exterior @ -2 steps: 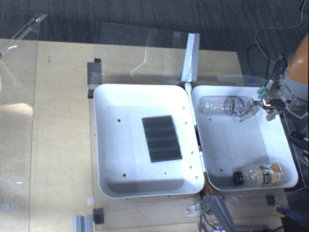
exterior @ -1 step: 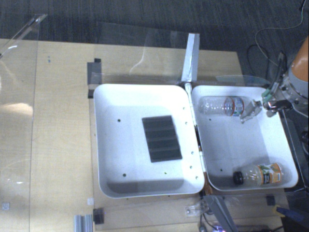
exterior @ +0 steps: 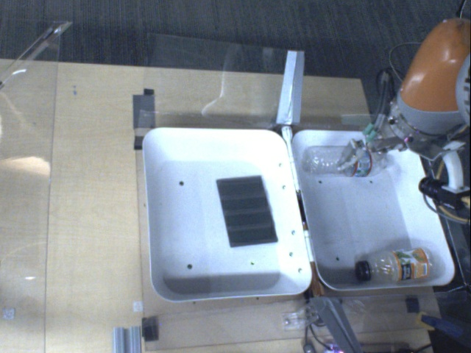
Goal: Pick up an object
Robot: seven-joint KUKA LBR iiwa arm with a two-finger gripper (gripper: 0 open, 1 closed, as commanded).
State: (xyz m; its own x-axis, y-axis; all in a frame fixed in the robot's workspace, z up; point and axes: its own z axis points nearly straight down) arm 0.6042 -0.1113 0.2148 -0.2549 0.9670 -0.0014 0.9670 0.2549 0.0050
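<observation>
Right bin (exterior: 412,197), far end: clear plastic bottle (exterior: 324,160), lying flat, long axis across bin, left-right in view.
Gripper (exterior: 358,157): low at bottle's right end, touching or just beside it; grip state cannot tell.
Bottle extends left from gripper, toward divider.
Right bin, near end: second bottle, black cap, yellow label (exterior: 394,265); well apart from gripper.
Left bin (exterior: 169,197): dark ribbed pad (exterior: 246,210).

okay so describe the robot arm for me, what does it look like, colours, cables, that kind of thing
The arm enters from the right of the camera view. Its visible upper part is a rounded orange shell above a grey wrist section. Thin dark cables loop beside it, and thicker black ones hang lower on its right. The end effector is small and metallic grey, with bits of green and red wiring; finer detail is too blurred to tell.
</observation>
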